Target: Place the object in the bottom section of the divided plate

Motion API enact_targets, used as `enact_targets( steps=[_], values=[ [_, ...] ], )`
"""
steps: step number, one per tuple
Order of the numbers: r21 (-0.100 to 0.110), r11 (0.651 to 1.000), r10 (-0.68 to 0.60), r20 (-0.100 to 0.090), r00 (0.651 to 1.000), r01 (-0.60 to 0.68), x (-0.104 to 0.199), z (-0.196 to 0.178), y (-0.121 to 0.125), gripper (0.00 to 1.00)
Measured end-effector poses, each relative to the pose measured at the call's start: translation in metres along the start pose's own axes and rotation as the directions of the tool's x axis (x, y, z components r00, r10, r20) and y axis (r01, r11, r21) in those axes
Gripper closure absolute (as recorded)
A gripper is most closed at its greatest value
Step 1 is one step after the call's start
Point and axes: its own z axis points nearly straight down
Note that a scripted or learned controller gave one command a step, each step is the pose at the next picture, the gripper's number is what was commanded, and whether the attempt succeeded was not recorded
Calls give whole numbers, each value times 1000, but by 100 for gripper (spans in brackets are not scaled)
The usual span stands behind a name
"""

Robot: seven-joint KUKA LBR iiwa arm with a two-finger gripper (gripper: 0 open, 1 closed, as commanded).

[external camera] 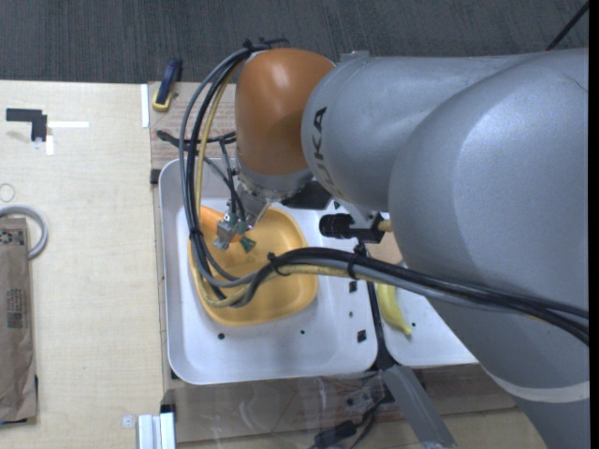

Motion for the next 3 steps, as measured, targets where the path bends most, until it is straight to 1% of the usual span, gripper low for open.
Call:
enact_targets(
  steps=[1, 2, 3],
  values=[
    [-2, 1000, 19, 2, 1000, -19, -24, -47, 33, 100],
    [-2, 1000, 20, 2, 1000, -20, -31, -116, 39, 100],
    [2, 976, 217, -1, 976, -217, 3, 14, 14, 100]
  ],
)
